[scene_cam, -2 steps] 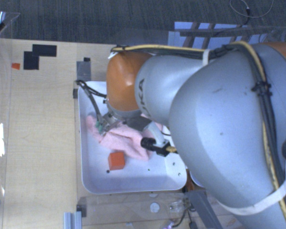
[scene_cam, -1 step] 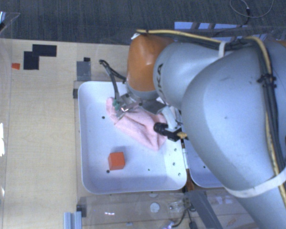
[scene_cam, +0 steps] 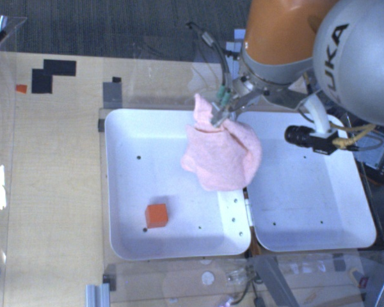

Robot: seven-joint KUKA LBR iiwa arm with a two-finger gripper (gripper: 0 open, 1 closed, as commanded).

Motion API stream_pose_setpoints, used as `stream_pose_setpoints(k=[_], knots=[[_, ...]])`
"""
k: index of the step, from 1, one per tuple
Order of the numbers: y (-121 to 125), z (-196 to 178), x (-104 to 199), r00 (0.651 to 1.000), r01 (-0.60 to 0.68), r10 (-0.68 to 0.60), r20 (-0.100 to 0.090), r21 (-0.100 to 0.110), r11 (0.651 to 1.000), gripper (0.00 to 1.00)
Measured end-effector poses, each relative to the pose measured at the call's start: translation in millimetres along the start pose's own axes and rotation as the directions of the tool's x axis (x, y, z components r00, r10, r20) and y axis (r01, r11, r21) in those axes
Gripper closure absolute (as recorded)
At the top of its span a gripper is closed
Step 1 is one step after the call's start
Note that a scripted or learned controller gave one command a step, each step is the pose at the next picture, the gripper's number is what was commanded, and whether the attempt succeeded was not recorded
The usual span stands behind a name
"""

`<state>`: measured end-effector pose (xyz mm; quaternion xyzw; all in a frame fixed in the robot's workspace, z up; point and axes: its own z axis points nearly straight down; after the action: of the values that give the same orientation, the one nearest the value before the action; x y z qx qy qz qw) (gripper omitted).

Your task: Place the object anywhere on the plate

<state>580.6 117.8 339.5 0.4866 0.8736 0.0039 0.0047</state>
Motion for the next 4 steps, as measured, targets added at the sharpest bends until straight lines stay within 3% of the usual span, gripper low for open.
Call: stream_pose_setpoints(k=[1, 2, 3, 4], knots=[[23.9, 156.5, -55.9, 0.999, -0.033, 0.033, -0.003, 0.01, 0.999, 1.0], [36.8, 163.4, 38.4, 0.996, 0.091, -0.091, -0.005, 0.007, 0.996, 1.0], [28.5, 185.4, 44.4, 0.972, 0.236, -0.236, -0.005, 0.004, 0.972, 1.0], [33.8, 242.2, 47.0, 0.916, 0.402, -0.402, 0.006, -0.012, 0.916, 1.0]])
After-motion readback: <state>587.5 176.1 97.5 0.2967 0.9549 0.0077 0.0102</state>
